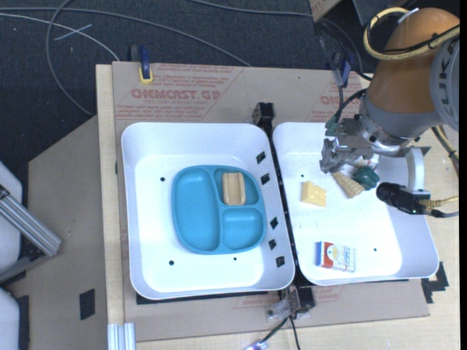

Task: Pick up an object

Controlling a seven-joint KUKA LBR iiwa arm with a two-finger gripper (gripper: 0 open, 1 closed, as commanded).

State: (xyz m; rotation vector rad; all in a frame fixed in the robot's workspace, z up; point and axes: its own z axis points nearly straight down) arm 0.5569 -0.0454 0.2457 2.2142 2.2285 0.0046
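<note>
As seen from the near edge of the tabletop (pixel 197 86), the first thing is a small red, white and blue packet (pixel 335 256) lying flat near the front of the right bin (pixel 398 232). Beside it, in the left bin (pixel 146 195), sits a blue divided plate (pixel 197 214), with a tan block (pixel 233 188) resting in its far right compartment.

Further back in the right bin, a yellow wedge (pixel 314 194) lies by itself close to the wall between the two bins. Just to its right is a tan cone-shaped piece (pixel 351 187) with a small green piece (pixel 365 176) touching it on the far side. The claw (pixel 337 159) hangs right over these two, at the tan piece's far edge. From this angle I cannot tell whether the claw is spread or closed, or whether it has hold of anything.

Above it rises the grey arm with its orange band (pixel 412 46), coming in from the right. At the far left corner of the tabletop a blue and yellow clamp (pixel 146 65) grips the board, and beyond that pale cables (pixel 73 20) trail across the dark floor.
</note>
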